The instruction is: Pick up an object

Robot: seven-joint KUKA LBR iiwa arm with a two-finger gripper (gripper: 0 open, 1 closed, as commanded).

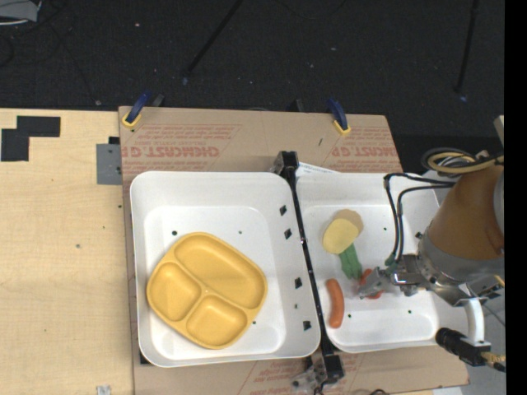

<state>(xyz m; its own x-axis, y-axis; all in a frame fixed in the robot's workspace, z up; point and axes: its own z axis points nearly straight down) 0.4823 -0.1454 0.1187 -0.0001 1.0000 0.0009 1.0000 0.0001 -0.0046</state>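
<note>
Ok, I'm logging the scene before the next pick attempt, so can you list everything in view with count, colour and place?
bins: two, white, side by side on the bench.
divided plate: one, yellow, three compartments, lying in the left bin.
yellow toy with green stem: one, yellow head and green stalk, in the right bin near its middle.
sausage: one, orange-red, in the right bin near the front, beside the divider.
small red item: one, red, in the right bin at the tool, too small to identify.
clamps: two, blue and yellow, on the cardboard's far edge.
arm: one, grey with orange band, reaching in from the right.
tool: one, grey, low in the right bin.
</note>
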